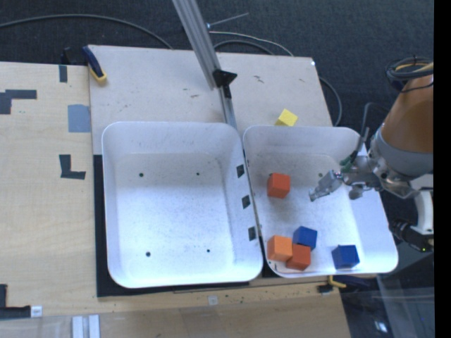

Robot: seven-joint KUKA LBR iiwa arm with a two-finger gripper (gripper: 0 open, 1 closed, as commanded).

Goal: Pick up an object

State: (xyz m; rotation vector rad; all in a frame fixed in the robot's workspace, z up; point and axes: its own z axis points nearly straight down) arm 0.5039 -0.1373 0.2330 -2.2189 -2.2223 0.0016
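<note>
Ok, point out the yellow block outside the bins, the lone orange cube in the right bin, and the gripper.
Yellow block [287, 117], camera view, on its top face.
Lone orange cube [278, 185], camera view, centre of the cube.
Gripper [323, 188], camera view, at its fingertips.

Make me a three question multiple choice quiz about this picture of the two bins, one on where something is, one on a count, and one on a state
1. Where does the yellow block lie?
A. in the left bin
B. on the bench behind the right bin
C. between the fingers

2. How many blue blocks are in the right bin?
A. one
B. two
C. four

3. What is the gripper doing?
A. carrying a blue block
B. holding nothing, near the lone orange block
C. gripping the yellow block

Answers: 1 B, it sits outside the bin's far rim. 2 B, one beside the orange pair, one near the front corner. 3 B, no block sits between its fingers.
</note>
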